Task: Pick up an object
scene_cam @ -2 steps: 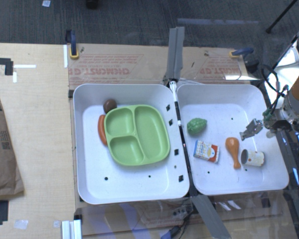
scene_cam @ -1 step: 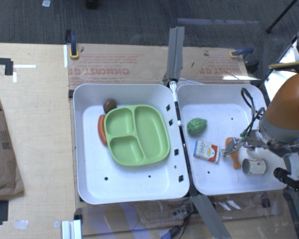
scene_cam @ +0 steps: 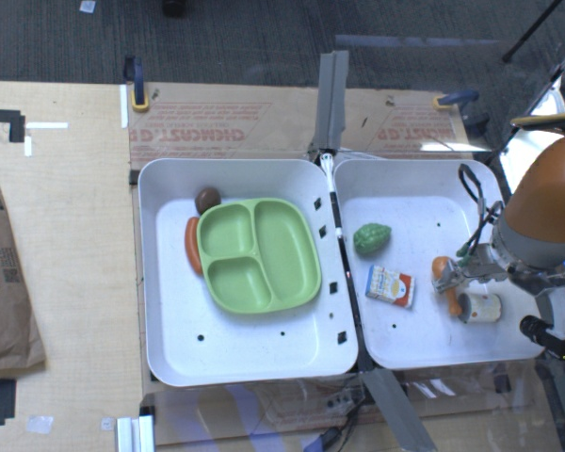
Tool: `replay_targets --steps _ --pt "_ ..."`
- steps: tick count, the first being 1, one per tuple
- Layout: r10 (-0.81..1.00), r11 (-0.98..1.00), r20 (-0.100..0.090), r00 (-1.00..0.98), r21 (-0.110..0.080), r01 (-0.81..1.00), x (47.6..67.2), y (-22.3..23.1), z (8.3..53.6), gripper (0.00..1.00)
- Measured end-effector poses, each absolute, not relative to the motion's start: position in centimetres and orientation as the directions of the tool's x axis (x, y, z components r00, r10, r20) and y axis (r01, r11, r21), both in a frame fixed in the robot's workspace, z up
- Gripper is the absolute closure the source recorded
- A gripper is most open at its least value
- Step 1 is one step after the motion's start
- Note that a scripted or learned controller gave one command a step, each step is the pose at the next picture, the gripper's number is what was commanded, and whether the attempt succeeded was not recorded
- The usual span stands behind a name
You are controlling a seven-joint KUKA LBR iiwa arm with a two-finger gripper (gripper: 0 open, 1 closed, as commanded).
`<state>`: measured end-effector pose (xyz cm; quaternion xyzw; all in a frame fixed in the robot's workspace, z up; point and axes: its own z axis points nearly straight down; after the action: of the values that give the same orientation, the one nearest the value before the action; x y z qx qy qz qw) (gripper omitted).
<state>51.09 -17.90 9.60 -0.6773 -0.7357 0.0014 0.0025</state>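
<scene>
The camera view looks down on a wooden tabletop [scene_cam: 66, 139] with two white bins side by side. The bins have low walls, so I think they are there to stop things from rolling away.

In the left bin [scene_cam: 169, 347] a green plate [scene_cam: 259, 252] with three parts lies flat in the middle. A brown ball [scene_cam: 207, 199] sits at its top left corner. An orange-red stick [scene_cam: 192, 243] lies along its left edge, touching it or nearly so. Both are tucked close to the plate, so they look hard to grab.

In the right bin [scene_cam: 424, 205] the things have more room. A green lump [scene_cam: 370, 238] sits near the left wall. A little carton [scene_cam: 390, 285] lies flat just below it, a bit apart. A small orange thing [scene_cam: 441, 269] is further right.

The arm [scene_cam: 546, 205] comes in from the right and bends down over the right bin. The pincer [scene_cam: 455, 285] is low, right next to the orange thing (it may even be touching it). That is the thing I think it wants to pick up, and it is in the bin, on the floor of it. I cannot tell if the pincer is open or closed, because that part is small and blurry. I cannot see anything held in it.
</scene>
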Motion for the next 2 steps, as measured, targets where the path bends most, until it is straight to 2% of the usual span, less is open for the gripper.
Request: replay_targets --steps 1,2 --pt "0.965 0.262 0.001 -0.262 -0.004 0.965 58.0 -12.3 19.4 1.00" --pt "0.988 0.156 -0.001 -0.156 -0.004 0.988 51.8 -18.8 24.3 1.00"
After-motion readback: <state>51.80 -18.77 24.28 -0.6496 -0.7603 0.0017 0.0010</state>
